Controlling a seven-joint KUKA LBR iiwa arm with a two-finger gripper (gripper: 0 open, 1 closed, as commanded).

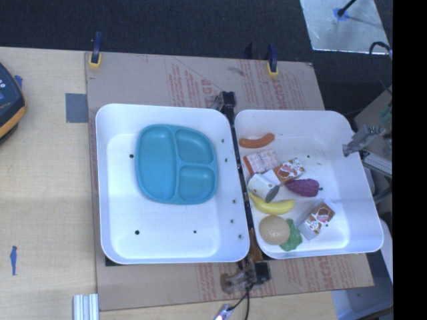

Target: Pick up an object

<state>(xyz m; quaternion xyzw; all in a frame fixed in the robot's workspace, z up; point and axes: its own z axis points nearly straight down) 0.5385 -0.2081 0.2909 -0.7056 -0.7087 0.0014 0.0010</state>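
The right bin [347,192] holds several small things. An orange sausage [257,140] lies at the back. Below it are a red-and-white packet [260,161], a small carton [289,170] and a purple eggplant [303,187]. A white cup-like piece [263,185] rests above a yellow banana [271,206]. A tan bun [273,229], a green piece [291,238] and another carton [317,220] sit near the front. The gripper [357,143] is a grey shape over the bin's right rim, apart from all these things.
The left bin [120,232] holds a blue divided plate [177,163]. Both bins rest on a cardboard sheet [167,79] clamped at the back. A dark device with a yellow rim [8,99] lies on the bench at far left.
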